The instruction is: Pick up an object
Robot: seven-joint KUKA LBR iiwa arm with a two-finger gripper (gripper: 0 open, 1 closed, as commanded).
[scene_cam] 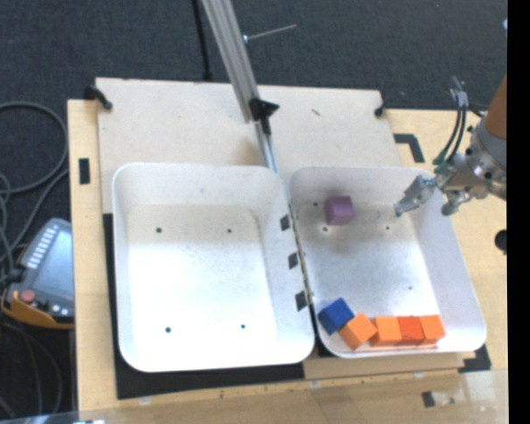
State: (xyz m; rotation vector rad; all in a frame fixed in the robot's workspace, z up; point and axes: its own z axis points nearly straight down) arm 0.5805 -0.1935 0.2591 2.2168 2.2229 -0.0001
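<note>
Purple block [339,209] sits alone near the far edge of the right bin [442,263], a bit toward the bin's left wall, nothing touching it. Nothing lifted yet, so the pick looks barely begun. Gripper [433,194] is over the bin's far right corner, above the rim, fingers spread apart and holding nothing. One grey finger [410,198] slants down toward the bin floor.

Other candidates: a row along the bin's near edge. Blue block [336,314] at the left end, rotated, touching or just beside an orange block [359,329]; then more orange blocks [410,329] packed side by side up to the near right corner. Can't tell exactly how many; edges blur together, one looks redder.

Judgement: purple block is the easiest target, clear on all sides and nearest the gripper. What's left: move over a block, descend, close, lift. All of it.

In the way: the near-edge row is tight against the bin wall and against each other, so little finger room there. The bins' shared divider with black clips [293,259] is close to the blue block.

Around: left bin [203,263] with bare speckled floor, aluminium mast [234,51] rising from the bench's far side, cables and a pendant [44,268] off the bench's left edge. None block the reach.
</note>
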